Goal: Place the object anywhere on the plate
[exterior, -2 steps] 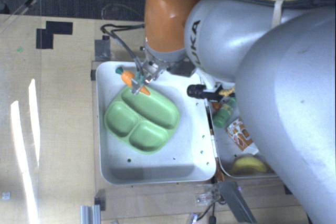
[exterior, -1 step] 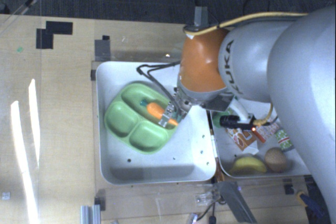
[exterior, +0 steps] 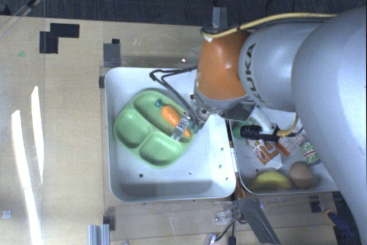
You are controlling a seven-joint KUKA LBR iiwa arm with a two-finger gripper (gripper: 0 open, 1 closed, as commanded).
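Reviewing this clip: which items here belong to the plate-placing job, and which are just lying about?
Job:
- green divided plate in the left bin
- orange carrot-like object lying on the plate's upper compartment
- pincer just over the plate, beside the object

Lying about, in the right bin:
- banana
- brown kiwi-like fruit
- snack packets

Arm [exterior: 298, 66] runs off the right and top edges and covers most of the right bin [exterior: 246, 183], incl. its far wall. Gripper [exterior: 183, 126] is small and blurred over the green plate [exterior: 135, 129]; jaws' spacing unreadable. Orange object [exterior: 170, 116] half hidden by it, contact unclear. Packets [exterior: 266, 149] in the right bin partly under the arm, labels illegible. Desk [exterior: 57, 123] cut at left and bottom.
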